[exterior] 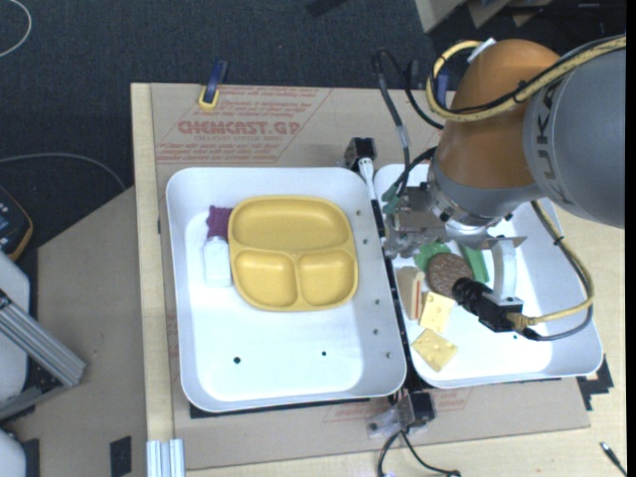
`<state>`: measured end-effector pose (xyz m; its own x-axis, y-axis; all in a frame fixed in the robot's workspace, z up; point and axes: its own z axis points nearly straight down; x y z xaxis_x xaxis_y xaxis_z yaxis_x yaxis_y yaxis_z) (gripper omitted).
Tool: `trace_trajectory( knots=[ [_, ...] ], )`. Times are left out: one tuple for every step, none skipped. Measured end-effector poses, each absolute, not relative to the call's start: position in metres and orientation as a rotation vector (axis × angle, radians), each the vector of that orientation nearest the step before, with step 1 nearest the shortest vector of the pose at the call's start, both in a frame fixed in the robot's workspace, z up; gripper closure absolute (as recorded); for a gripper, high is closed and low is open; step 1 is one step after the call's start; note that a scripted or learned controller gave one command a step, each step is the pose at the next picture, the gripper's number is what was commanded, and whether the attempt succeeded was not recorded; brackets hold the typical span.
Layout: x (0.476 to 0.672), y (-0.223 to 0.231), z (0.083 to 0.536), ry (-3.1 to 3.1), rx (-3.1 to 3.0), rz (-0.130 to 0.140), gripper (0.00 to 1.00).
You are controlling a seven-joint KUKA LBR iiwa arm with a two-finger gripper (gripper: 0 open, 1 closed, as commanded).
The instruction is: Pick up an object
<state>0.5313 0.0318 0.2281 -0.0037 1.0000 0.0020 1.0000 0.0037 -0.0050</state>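
End effector (437,256) state unclear, above cheese slices (434,328) in right bin (566,351).

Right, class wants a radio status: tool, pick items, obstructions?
Tool low over right bin, fingers hidden. Cheese pieces loose, ungrasped. Yellow divided plate in left bin, clear of arm.

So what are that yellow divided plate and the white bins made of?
The yellow plate looks like moulded plastic: one even colour, soft sheen, rounded compartment walls. The left bin and right bin seem glossy white plastic too, with smooth rounded rims, though coated metal can't be ruled out.
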Motion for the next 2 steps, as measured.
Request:
trace_trajectory(
  knots=[
    [0.5259,0.0555,0.2323,-2.223,-2.215,0.001,1.0],
    [0.5216,0.0572,0.2346,-2.22,-2.218,0.002,1.0]
  ],
)
